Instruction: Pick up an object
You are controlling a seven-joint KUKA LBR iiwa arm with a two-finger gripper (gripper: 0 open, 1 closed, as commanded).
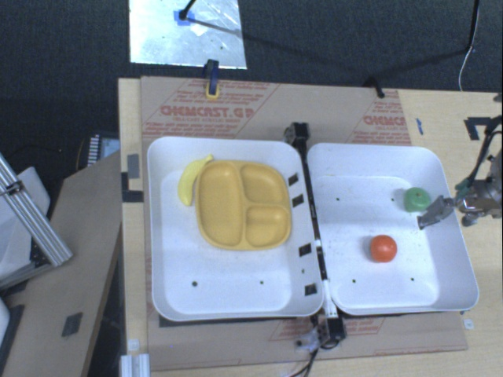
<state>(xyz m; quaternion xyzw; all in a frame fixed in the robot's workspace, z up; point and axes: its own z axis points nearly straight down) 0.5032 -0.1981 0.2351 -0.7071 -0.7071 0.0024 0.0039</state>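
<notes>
The right bin [440, 289] holds a small green round object [416, 199] near its right wall and an orange-red ball [383, 248] lower down, toward the middle. My gripper [449, 209] reaches in at the right rim of that bin, just right of and slightly below the green object. Nothing shows in its grasp. The left bin [169, 289] holds a yellow divided plate [240, 204], with a yellow banana [189, 181] lying against the plate's left edge.
A black divider with clips [308, 210] runs between the two bins. Both bins sit on a cardboard sheet [236, 108] on the bench. A metal plate [187, 22] lies at the back, and an aluminium frame [31, 226] stands at the left.
</notes>
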